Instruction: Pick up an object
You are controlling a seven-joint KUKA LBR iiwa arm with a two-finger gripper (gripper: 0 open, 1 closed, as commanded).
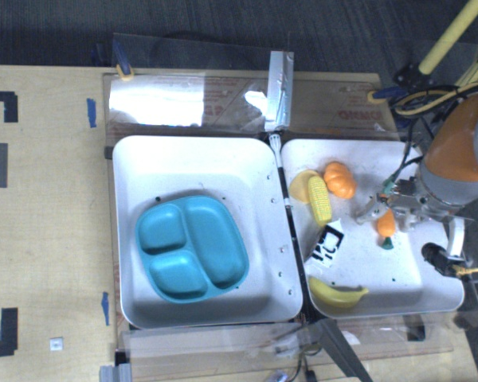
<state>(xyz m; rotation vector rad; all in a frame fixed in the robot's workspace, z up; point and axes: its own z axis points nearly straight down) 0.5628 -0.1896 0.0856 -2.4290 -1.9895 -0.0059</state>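
Small orange object (386, 224), corn (319, 198), banana (337, 293) nearby

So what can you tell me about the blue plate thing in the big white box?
The blue plate is a turquoise tray with rounded corners, looking like smooth plastic. Raised ridges split it into three sections: one large and two smaller ones. It lies flat, turned at a slant, on the floor of the left white bin, and only the bin floor touches it. Nothing can be seen lying in its sections.
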